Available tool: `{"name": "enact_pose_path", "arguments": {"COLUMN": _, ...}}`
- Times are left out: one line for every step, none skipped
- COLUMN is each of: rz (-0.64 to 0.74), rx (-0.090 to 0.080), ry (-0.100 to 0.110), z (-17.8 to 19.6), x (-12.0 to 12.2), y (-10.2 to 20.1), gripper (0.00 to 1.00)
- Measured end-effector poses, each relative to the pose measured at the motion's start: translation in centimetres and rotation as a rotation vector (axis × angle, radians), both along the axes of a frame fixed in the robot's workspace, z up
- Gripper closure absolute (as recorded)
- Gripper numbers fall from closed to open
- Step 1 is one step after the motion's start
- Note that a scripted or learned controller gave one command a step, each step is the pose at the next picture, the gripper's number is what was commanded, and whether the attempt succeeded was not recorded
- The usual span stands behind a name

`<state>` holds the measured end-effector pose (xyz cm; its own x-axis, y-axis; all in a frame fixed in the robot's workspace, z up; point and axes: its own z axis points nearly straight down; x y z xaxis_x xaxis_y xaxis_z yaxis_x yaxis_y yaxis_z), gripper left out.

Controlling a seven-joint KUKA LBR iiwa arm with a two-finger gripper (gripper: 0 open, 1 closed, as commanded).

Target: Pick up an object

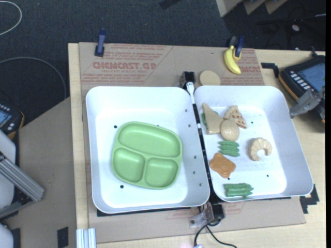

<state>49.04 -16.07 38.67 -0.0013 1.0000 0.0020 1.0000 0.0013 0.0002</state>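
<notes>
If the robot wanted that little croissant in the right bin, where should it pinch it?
Probably across the thick middle of the croissant, coming straight down from above. It lies flat on the right bin floor, curved like a C, with bare white space around it, so fingers could likely close over its narrow width without bumping the neighbouring food.

1 small grey angular metal piece [306, 105] pokes in at the right edge, toward the far side, low over the counter. Whether it belongs to the arm cannot be told, nor can its pose.
</notes>
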Motion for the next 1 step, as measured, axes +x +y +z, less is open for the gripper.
{"name": "enact_pose_path", "arguments": {"rz": -0.002, "rx": -0.010, "ry": -0.022, "z": 15.92, "x": -1.13, "y": -1.90, "gripper": 0.00}}
